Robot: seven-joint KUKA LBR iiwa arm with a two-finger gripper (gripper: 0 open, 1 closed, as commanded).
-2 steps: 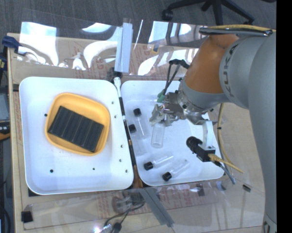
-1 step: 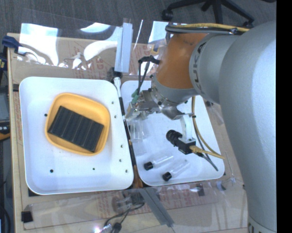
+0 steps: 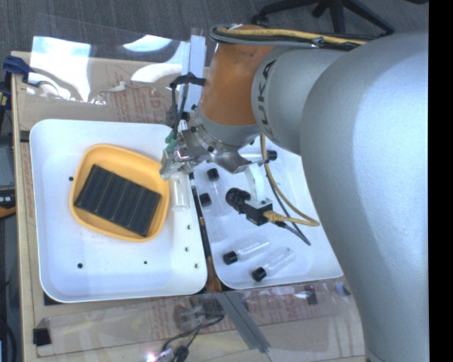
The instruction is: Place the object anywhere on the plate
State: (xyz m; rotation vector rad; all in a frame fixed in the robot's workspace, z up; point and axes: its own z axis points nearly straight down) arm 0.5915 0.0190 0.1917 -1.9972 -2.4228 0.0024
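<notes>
My gripper (image 3: 178,151) hangs over the seam where the left bin (image 3: 53,266) meets the right bin (image 3: 320,266), and just below its tip lies a clear tube (image 3: 182,190) on the left bin's right margin, beside the yellow plate (image 3: 157,221) rather than on it. I cannot tell whether that tube is caught by the tool or simply lying loose under it — the wrist hides the tip, so its state is beyond what I can read. That is the first risk: if the tube is what I am meant to carry and it is not truly held, a sideways move toward the plate would leave it behind. The second is the plate's raised rim, which stands close on the far side of the tool from my arm; a low carry could clip it or roll the round tube back off. More small vials with black caps (image 3: 260,271) lie on the arm's side, in the right bin. My arm (image 3: 347,127) comes in large from the right, its orange band (image 3: 230,81) directly above the tool, wrist pointing steeply down.
</notes>
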